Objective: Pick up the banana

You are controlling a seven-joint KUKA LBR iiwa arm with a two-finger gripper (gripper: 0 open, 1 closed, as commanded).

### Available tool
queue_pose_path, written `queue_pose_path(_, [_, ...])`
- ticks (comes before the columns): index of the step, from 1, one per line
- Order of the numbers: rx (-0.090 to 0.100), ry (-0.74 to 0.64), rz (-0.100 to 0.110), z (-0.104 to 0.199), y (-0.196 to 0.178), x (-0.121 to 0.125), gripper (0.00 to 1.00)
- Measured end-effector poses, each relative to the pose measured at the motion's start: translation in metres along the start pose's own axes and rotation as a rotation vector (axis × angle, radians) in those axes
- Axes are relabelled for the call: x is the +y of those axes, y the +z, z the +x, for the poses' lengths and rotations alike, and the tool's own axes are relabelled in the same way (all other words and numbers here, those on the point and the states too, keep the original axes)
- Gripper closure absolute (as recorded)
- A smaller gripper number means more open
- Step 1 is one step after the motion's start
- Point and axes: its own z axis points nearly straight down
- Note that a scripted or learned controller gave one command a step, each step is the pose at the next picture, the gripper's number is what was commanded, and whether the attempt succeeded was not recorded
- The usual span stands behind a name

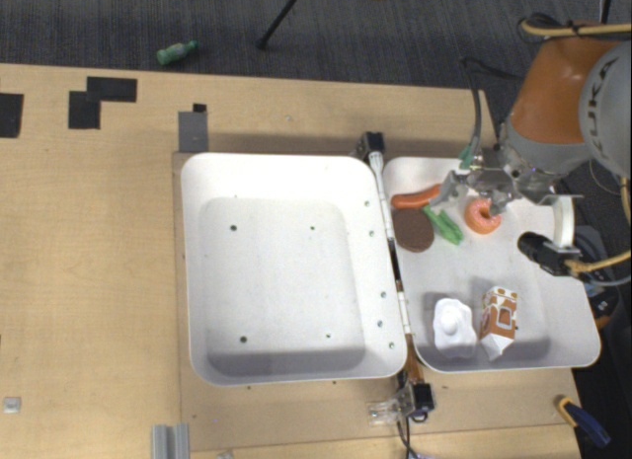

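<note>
Fingers (pixel 456 185) spread wide, gripping nothing, hanging just above the orange ring (pixel 483 216) in the right bin (pixel 583 344), likely lining up a drop. Count there: one ring, one red sausage (pixel 416 197), one brown disc (pixel 415 233), one green piece (pixel 444 226), one white cup (pixel 452 323), one carton (pixel 499 321). The banana's whereabouts, I can't tell.

Grey arm (pixel 592 102) with a wide orange band

The arm has a rounded grey shell and a broad orange band (pixel 548 87) above the wrist. Below the band sits a metal-grey gripper (pixel 484 191) with small parts. Thin dark cables (pixel 479 116) and one yellow cable (pixel 568 25) run beside it.
</note>
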Motion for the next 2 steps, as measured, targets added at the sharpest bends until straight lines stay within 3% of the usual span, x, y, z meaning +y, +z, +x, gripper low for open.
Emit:
queue_pose_path(1, [0.001,-0.438,0.000,0.063,0.004,-0.024,0.00])
queue_pose_path(2, [0.001,-0.770,-0.001,0.147,0.011,-0.085,0.00])
